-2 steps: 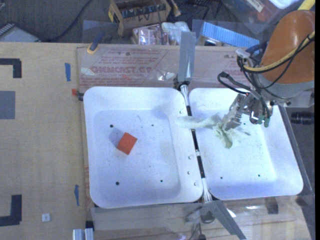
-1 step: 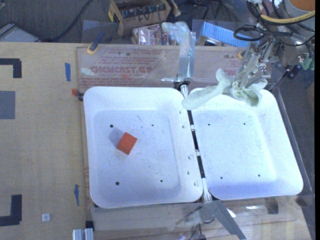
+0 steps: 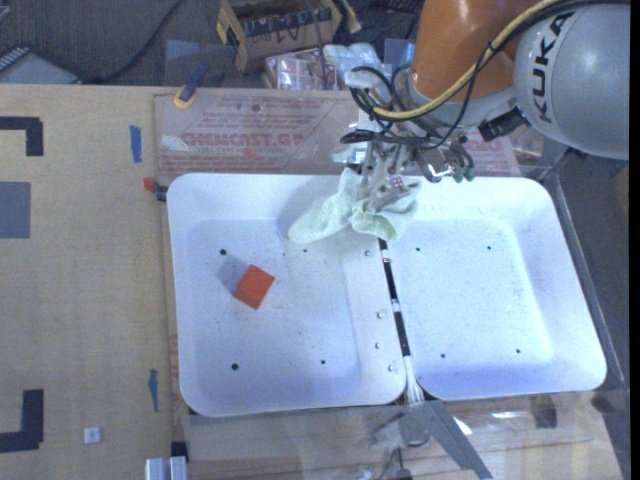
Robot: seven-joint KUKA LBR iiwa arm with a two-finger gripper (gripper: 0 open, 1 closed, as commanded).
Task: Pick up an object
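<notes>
A pale green-white cloth (image 3: pixel 338 215) hangs crumpled over the far end of the seam between the two bins, its top bunched between the fingers of my gripper (image 3: pixel 384 186). The gripper is shut on the cloth and holds it lifted, with the cloth's lower folds trailing toward the left bin (image 3: pixel 200 368). An orange-red block (image 3: pixel 254 287) lies on the floor of the left bin, well to the left of and nearer than the gripper.
The right bin (image 3: pixel 560 358) lies under the arm's wrist (image 3: pixel 470 38). Cables loop around the wrist. Boxes and clutter (image 3: pixel 285 23) sit behind the bins. A wooden bench top (image 3: pixel 80 268) stretches to the left.
</notes>
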